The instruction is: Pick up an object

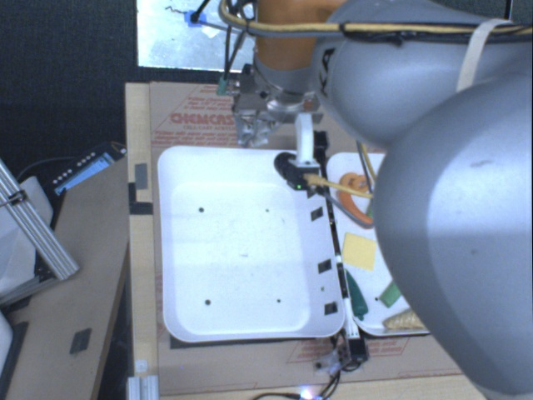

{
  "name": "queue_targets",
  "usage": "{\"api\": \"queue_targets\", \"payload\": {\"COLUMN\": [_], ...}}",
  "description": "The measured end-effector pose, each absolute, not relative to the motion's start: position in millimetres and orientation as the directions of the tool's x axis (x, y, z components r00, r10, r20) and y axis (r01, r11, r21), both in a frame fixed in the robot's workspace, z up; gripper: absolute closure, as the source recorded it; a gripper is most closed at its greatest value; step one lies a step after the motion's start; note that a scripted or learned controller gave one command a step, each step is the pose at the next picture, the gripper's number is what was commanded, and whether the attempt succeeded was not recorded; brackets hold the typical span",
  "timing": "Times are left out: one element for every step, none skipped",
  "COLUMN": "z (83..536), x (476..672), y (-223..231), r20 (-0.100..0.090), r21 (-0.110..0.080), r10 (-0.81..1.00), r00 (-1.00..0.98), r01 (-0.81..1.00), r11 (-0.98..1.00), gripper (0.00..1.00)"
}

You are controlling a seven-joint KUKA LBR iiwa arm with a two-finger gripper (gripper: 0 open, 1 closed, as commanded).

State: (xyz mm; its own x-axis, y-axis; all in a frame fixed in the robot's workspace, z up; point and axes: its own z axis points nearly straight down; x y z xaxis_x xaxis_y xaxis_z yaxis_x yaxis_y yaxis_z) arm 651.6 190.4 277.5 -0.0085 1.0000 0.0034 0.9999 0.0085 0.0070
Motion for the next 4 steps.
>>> {"api": "queue_targets", "payload": {"z": [319.8, 258.9, 306.9, 236.0], "x": [669.4, 614.7, 671.2, 621.8], "y": [237.5, 234.1, 234.0, 234.2], "r20": [0.004, -0.001, 0.002, -0.001], "r21": [0.007, -0.008, 0.009, -0.008], "r10": [1.000, 1.000, 1.000, 1.000], "r00": [-0.008, -0.001, -0.005, -0.001], "r01": [1.000, 1.000, 1.000, 1.000], "r11": [0.008, 0.001, 0.005, 0.001], "gripper": [1.00, 1.00, 1.00, 1.00]}}
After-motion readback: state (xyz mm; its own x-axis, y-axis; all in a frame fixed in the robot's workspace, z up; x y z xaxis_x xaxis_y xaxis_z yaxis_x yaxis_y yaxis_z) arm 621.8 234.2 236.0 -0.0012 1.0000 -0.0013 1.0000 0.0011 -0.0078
